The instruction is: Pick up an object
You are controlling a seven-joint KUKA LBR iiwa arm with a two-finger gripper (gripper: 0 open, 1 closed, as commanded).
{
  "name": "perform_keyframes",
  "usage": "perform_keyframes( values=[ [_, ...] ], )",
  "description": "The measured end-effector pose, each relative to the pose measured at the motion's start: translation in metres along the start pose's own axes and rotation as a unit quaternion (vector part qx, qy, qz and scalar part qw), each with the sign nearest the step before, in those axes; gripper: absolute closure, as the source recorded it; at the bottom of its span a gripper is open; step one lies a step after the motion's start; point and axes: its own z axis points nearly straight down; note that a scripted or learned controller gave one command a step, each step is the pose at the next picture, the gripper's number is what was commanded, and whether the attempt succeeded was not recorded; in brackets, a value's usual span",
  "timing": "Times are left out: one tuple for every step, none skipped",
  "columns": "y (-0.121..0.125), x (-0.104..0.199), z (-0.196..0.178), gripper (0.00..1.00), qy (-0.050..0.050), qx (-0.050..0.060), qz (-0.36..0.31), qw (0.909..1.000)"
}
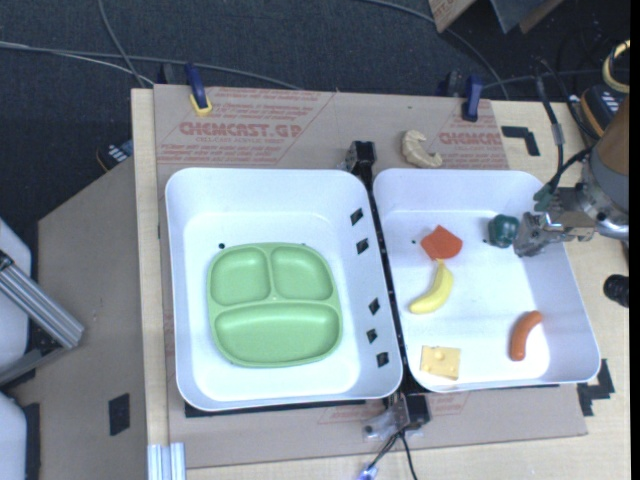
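The claw is seen low over the right bin, near its far right corner, reached in from the right edge. A dark teal object lies touching or just beside the claw's tip, on the side away from the arm. Whether it sits between the fingers cannot be told, nor whether the claw is wide or narrow; the metal parts are too blurred together.

The other pieces are spread apart in the same bin, probably so that each can be taken singly:
- a red piece, further out beyond the teal object;
- a banana, out from the claw and toward the near side;
- a yellow cheese-like block, well apart, near the front wall;
- an orange sausage, toward the front, almost straight below the claw.

The left bin, well apart from the claw, holds a green divided plate. A pale object lies outside the bins, on the bench behind them.

Judgement: the teal object is the likely target, being nearest. Its place close to the bin wall may leave little room for the fingers, so a slip is possible.
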Motion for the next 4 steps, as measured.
perform_keyframes(
  values=[
    [0.001, 0.0, -0.04, 1.0, 0.0, 0.0, 0.0, 1.0],
    [0.002, 0.056, -0.021, 1.0, 0.002, 0.004, -0.002, 1.0],
    [0.008, 0.116, -0.008, 1.0, 0.002, 0.004, -0.002, 1.0],
    [0.001, 0.17, -0.009, 1.0, 0.002, 0.004, -0.003, 1.0]
  ],
)
